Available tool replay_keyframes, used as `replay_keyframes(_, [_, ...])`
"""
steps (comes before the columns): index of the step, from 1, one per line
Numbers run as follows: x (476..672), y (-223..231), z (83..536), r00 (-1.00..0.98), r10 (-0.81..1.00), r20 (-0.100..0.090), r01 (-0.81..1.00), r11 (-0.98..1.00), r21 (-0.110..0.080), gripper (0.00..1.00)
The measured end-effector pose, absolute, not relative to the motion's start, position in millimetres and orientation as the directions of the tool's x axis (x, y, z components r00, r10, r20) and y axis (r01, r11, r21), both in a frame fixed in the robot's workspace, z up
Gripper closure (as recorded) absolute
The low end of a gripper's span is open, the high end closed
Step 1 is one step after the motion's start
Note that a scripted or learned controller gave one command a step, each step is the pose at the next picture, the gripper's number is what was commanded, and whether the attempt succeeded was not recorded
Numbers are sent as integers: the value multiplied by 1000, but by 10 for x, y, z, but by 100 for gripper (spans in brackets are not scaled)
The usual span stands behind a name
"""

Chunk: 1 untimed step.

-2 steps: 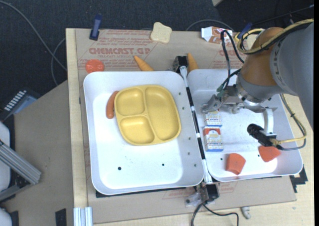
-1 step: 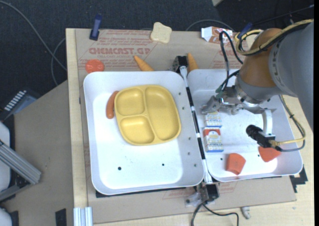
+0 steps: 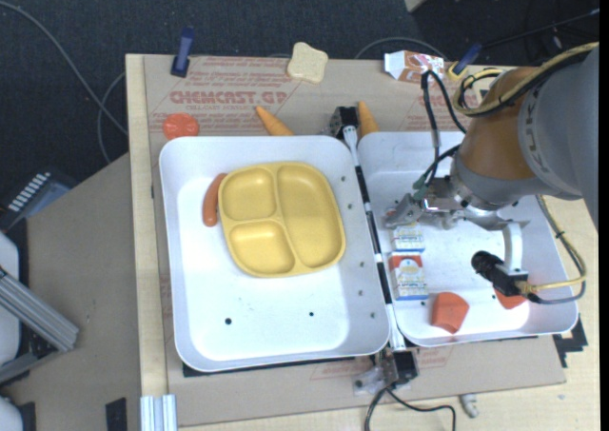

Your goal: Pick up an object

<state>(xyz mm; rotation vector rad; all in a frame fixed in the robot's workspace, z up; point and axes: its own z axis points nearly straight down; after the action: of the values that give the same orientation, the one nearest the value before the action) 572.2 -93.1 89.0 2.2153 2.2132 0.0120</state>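
While arm reaches from right, gripper (image 3: 416, 208) hangs low in right bin (image 3: 542, 324); finger state unclear. Small carton (image 3: 409, 265) just below it, orange cup (image 3: 448, 311) nearby. Left bin (image 3: 190, 258) holds yellow divided plate (image 3: 282, 218), hot dog (image 3: 210, 201) alongside.

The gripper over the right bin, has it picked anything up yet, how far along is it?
Nothing looks picked up yet. The gripper sits low in the right bin, just above the small carton; whether it grips anything is unclear. The orange block lies on the bin floor. The grasp and lift remain.
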Motion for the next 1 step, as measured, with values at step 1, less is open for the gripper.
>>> replay_keyframes(1, [5712,-990,889,-1,1000,1,1000,1,11,0])
